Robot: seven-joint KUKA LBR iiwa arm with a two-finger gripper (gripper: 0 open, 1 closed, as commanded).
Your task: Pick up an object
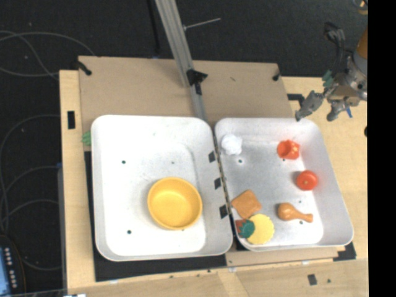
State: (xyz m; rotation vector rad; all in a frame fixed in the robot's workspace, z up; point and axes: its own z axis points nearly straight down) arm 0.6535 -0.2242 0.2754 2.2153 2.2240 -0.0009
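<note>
Orange and red pieces are sitting in the right bin (328, 221), and any of them could be your object. You are looking at a red-orange toy (288, 149) lying near that bin's far right corner, with a round red piece (307, 180) resting just toward the near edge from it. Toward the near right corner a tan drumstick-shaped toy (293, 213) is lying on its side. Along the bin's left wall an orange-brown block (245, 203) is sitting, and a yellow disc (262, 228) with a small green piece (247, 229) touching it is crowding the near left corner. A white lump (231, 144) is resting near the far left corner.

Your end effector (323, 106) is hanging off the far right corner of that bin, above the tan surface (142, 85) and apart from every piece. Its two fingers are standing spread apart, with nothing showing between them.

Beside it, the left bin (124, 141) is holding a yellow bowl (174, 203), sitting upright toward its near right side. A grey metal pole (176, 39) is slanting across the far edge of the surface toward the gap between the bins.
</note>
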